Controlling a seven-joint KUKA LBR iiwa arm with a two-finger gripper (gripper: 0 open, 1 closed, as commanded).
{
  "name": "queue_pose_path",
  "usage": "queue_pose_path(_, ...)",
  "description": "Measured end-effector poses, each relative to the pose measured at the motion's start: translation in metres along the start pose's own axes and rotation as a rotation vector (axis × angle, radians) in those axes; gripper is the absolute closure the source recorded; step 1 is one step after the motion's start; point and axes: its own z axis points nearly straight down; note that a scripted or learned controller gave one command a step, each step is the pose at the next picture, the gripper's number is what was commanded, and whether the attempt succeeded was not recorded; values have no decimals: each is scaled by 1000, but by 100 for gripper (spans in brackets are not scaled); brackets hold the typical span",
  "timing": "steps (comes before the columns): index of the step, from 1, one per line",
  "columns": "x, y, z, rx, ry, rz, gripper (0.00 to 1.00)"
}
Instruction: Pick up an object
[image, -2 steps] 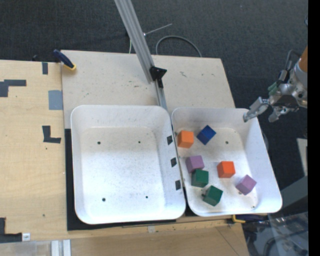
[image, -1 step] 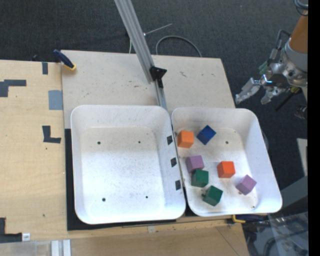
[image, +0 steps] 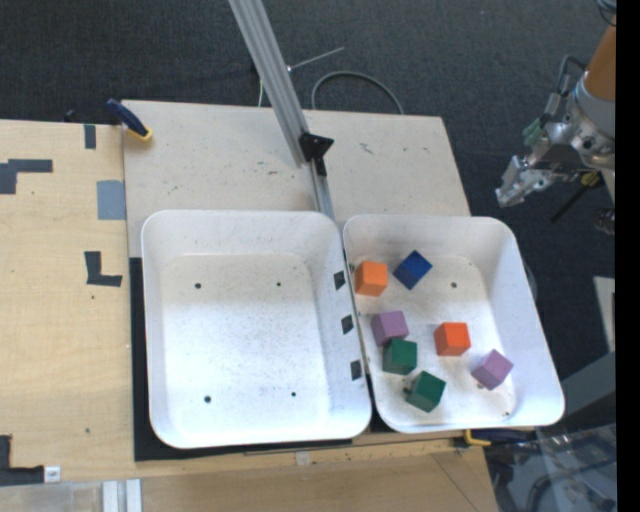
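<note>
The right bin (image: 520, 290) holds several small blocks: an orange one (image: 371, 278), a blue one (image: 412, 269), a purple one (image: 390, 326), a second orange one (image: 452, 338), two green ones (image: 401, 355) (image: 426, 390) and another purple one (image: 492, 369). My gripper (image: 520, 182) hangs at the upper right, outside the bin and above the dark floor beyond the bin's far right corner. Nothing shows between its fingers.
The left bin (image: 160, 300) stands beside the right one on the bench. A slanted metal rail (image: 280, 85) runs from the top down to the bins' shared edge. A blue and yellow clamp (image: 130, 118) sits at the bench's upper left.
</note>
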Motion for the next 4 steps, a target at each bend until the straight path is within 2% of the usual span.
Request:
queue_pose_path(1,-16,-38,-114,-8,-1,2,100)
queue_pose_path(2,88,-4,-139,-3,4,-6,100)
queue_pose_path(3,102,-47,-236,-9,2,1,100)
queue_pose_path(4,174,-96,-231,0,4,-5,100)
